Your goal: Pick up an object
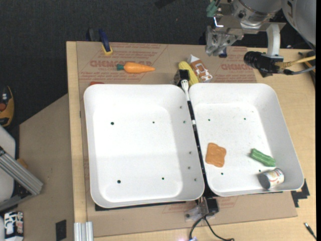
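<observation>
While the end effector [218,42] hangs above the counter [60,134] beyond the bins, its grip state impossible to tell, the likely targets lie loose in the right bin [235,104]: an orange piece [215,155], green piece [263,157] and can [271,178].

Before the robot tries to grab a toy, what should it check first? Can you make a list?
1. Toys to grab in the right bin: ok. An orange piece, a green piece and a small can lie there.
2. Toys apart from each other: orange piece ok; green piece and can close together, cannot tell if touching.
3. Gripper above a toy: not ok, it hangs beyond the bins' far edge.
4. Gripper free of any toy: cannot tell.
5. Carrot in a bin: not ok, it lies on the cardboard.
</observation>
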`<state>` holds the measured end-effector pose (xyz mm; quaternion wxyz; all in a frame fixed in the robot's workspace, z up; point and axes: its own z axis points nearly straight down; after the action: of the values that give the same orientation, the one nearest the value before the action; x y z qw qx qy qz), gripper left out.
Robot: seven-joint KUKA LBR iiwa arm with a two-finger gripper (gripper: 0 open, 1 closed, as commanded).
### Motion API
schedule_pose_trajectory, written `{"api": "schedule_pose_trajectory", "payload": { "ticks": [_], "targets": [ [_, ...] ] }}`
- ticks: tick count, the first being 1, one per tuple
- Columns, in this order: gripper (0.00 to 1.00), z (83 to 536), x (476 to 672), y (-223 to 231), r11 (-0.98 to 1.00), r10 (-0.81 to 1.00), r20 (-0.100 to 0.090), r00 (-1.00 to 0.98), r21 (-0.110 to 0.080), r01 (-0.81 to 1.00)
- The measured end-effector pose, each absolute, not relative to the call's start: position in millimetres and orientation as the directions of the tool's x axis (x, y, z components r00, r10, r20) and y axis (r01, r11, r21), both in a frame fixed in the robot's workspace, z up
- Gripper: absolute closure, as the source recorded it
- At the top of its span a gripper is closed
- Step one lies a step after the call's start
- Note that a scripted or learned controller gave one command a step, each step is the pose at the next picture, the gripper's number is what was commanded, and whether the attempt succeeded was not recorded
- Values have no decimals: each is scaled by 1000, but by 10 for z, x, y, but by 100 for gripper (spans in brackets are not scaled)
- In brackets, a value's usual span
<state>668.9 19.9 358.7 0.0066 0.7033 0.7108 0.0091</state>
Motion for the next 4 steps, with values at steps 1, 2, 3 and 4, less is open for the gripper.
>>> {"api": "schedule_pose_trajectory", "payload": {
  "ticks": [1,2,3,4],
  "targets": [
    [100,3957,6199,-954,-12,1000,-6,12,7,1000],
    [100,4439,6204,-1752,-9,1000,-8,9,9,1000],
    [100,4339,5851,-2281,-7,1000,-2,7,-2,1000],
    [100,3426,5871,-1596,6,1000,5,-6,-9,1000]
  ]
}}
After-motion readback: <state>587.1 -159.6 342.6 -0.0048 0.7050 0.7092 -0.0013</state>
